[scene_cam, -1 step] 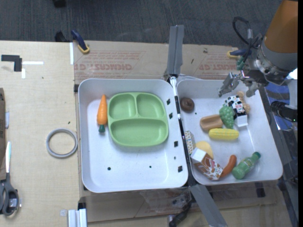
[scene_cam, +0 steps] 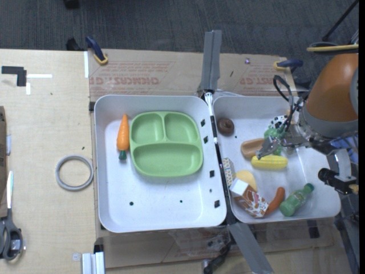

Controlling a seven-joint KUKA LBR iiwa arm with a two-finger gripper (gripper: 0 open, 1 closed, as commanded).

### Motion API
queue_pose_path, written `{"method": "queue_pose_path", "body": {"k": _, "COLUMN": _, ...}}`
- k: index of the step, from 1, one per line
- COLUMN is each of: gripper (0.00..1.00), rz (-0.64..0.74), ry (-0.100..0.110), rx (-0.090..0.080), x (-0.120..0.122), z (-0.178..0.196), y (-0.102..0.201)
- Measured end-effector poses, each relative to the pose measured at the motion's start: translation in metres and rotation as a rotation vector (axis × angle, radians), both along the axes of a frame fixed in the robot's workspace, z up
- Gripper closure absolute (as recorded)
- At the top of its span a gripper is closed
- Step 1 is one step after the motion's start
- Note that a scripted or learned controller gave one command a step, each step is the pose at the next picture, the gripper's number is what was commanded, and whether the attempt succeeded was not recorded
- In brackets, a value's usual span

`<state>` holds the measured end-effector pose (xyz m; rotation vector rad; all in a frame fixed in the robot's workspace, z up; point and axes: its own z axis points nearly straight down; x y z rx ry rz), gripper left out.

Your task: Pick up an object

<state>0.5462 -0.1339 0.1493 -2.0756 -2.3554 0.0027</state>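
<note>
In the right bin (scene_cam: 319, 210) the arm's gripper (scene_cam: 268, 148) is down low among the toys, tips right by the corn (scene_cam: 269, 162) and the hot-dog bun (scene_cam: 251, 148). Can't tell whether it's open or clamped on anything; too small and cluttered at the tips to judge.

Count for the right bin, approx: 1 yellow corn cob lying flat mid-bin, 1 tan bun just left of it, touching or nearly so, 1 chocolate donut (scene_cam: 226, 126) up near the divider, 1 pale yellow wedge (scene_cam: 246, 181) below the bun, 1 red and white snack packet (scene_cam: 253, 203) beneath that, 1 sausage (scene_cam: 275, 200) leaning beside the packet, 1 green bottle (scene_cam: 296, 199) at the front right, tilted. There's also a black-and-white spotted thing w/ green bits (scene_cam: 278, 128) next to the wrist; can't make out what it is.

Left bin (scene_cam: 114, 210): 1 green divided plate (scene_cam: 166, 144), 3 compartments, nothing in them, and 1 carrot (scene_cam: 122, 136) lying just beside its left edge, lengthwise front-to-back.

On the bench, outside the bins: 1 roll of tape (scene_cam: 74, 172) left of the left bin, 1 pair of scissors (scene_cam: 9, 233) at the far left edge, 2 blue clamps (scene_cam: 97, 49) on the cardboard at the back.
</note>
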Motion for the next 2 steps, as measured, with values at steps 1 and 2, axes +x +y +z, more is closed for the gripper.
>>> {"method": "queue_pose_path", "body": {"k": 1, "gripper": 0.00, "rz": 0.090, "ry": 0.000, "rx": 0.000, "x": -0.069, "z": 0.004, "y": 0.033}}
{"method": "queue_pose_path", "body": {"k": 2, "gripper": 0.00, "rz": 0.190, "ry": -0.002, "rx": 0.000, "x": -0.003, "z": 0.025, "y": 0.031}}
